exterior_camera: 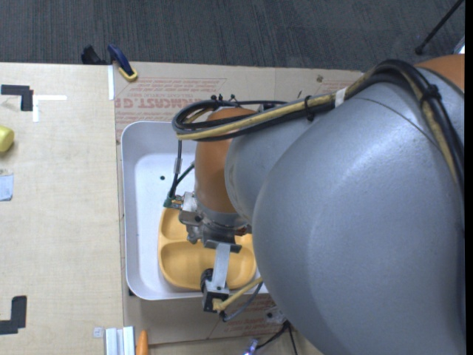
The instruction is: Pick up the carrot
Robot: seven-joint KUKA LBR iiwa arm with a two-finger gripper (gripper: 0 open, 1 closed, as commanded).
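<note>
My arm's grey body covers the right and middle of the view and hides most of the bins. Its orange-banded wrist (pixel 218 168) points down into the left white bin (pixel 140 198). The gripper (pixel 212 254) hangs below the wrist, over two yellow dish-shaped pieces (pixel 177 261) lying in the bin's near half. The wrist and its cables block my sight of what lies under the gripper.
A blue and yellow clamp (pixel 122 61) sits at the bench's far edge. A small yellow object (pixel 4 139) lies at the far left. A short orange piece (pixel 141 339) pokes in by the near edge. Black and yellow cables (pixel 244 117) loop above the wrist.
</note>
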